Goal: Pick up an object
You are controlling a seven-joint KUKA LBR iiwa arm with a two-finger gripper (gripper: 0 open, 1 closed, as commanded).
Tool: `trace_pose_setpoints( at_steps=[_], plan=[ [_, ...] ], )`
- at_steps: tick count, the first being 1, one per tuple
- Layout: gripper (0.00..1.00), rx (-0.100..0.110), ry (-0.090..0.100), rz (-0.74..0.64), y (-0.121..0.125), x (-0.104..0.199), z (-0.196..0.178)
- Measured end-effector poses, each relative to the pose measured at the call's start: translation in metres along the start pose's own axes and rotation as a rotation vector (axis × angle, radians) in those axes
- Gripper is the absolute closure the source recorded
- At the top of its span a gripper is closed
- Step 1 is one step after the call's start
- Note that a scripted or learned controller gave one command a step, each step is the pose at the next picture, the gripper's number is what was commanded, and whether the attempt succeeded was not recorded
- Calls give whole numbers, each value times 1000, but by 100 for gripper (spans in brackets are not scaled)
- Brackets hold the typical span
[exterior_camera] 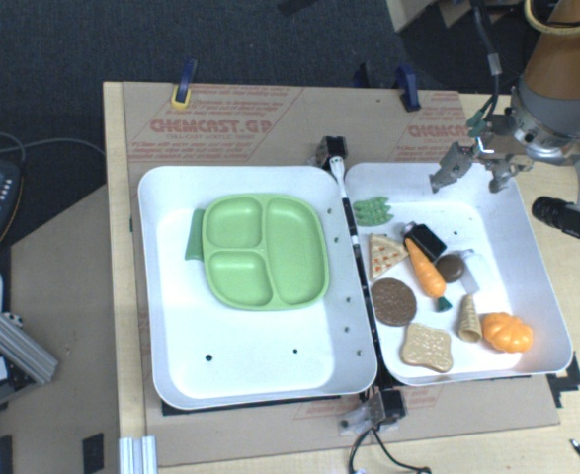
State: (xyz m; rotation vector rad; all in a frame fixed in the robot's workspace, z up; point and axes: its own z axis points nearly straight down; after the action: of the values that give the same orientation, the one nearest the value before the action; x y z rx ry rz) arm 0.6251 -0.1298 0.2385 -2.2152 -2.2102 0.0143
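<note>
Nothing is being held yet — the pick-up is looking wholly undone, with every candidate lying in the right bin (pixel 527 227). The gripper (pixel 477 171) is hanging over that bin's far edge, its two fingers spread apart with nothing between them, one pointing left and one right.

The arm (pixel 561 62) is reaching in from the far right, its orange band sitting just above the grey wrist, and the claw is pointing down and slightly toward the left.

The toys are clustering nearer than the claw, well apart from it: a carrot (pixel 426 268) is lying slantwise against a black block (pixel 424 238), with a brown round cookie (pixel 394 301) to the near left, a toast slice (pixel 428 347) nearer still, and a small orange pumpkin (pixel 508 332) at the near right. A green leafy piece (pixel 372 209) is resting by the bin's left wall.

The left bin (pixel 171 344) is holding a green divided tray (pixel 267 250). What is left, as I judge it — descending, closing on one item, and lifting.
</note>
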Motion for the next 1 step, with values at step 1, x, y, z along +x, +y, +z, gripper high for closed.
trace_pose_setpoints(
  at_steps=[1],
  plan=[
    [0, -14, -2, -2, 2, 0, -9]
  ],
)
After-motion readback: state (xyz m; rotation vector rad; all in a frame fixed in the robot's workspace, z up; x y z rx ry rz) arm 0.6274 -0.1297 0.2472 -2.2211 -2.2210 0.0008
